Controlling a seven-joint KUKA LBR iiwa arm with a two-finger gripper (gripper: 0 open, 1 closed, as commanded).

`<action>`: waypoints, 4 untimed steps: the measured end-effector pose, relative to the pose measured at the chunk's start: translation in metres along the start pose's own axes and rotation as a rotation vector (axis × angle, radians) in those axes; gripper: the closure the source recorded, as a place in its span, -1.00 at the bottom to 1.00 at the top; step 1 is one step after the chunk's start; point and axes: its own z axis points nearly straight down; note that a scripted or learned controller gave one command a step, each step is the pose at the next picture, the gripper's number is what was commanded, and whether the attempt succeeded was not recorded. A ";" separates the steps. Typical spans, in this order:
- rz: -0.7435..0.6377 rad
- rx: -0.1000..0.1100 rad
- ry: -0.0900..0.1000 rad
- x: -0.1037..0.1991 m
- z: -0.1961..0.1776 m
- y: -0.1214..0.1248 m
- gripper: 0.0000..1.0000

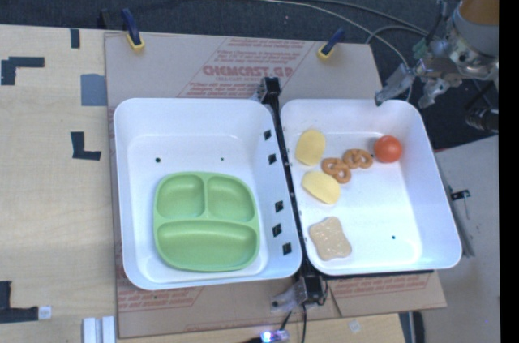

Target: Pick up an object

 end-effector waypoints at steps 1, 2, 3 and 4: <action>-0.003 -0.012 -0.003 0.001 -0.008 0.002 -1.00; -0.003 -0.007 -0.002 0.008 0.041 -0.004 -1.00; -0.004 -0.008 -0.003 0.012 0.085 -0.002 -1.00; -0.003 -0.007 -0.003 0.006 0.131 -0.006 -1.00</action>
